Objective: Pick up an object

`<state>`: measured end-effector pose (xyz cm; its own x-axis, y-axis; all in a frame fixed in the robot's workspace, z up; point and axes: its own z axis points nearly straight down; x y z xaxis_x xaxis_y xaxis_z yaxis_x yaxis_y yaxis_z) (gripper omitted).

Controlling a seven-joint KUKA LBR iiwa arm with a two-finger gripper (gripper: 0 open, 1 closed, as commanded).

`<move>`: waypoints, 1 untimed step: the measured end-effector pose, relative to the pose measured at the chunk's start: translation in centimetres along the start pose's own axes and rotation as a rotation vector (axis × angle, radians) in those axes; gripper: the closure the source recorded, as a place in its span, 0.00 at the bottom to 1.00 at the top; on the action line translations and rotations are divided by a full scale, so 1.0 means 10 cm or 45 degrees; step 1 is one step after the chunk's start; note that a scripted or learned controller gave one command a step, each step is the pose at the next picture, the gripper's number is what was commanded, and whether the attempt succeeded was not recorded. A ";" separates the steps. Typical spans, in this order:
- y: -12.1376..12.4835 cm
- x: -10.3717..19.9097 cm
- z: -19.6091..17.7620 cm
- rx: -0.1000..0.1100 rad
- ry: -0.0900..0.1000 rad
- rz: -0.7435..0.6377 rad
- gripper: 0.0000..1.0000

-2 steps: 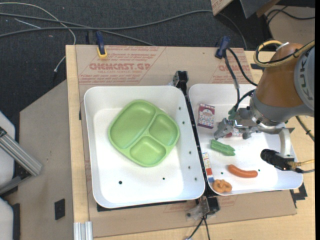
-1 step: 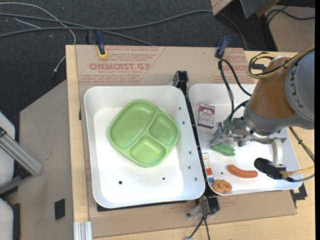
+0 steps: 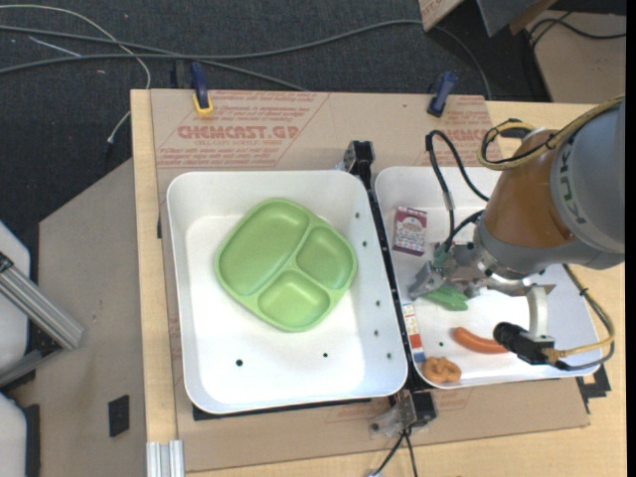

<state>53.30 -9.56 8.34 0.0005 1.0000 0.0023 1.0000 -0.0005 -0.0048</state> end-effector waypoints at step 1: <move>0.01 0.00 -0.12 -0.006 0.000 0.001 1.00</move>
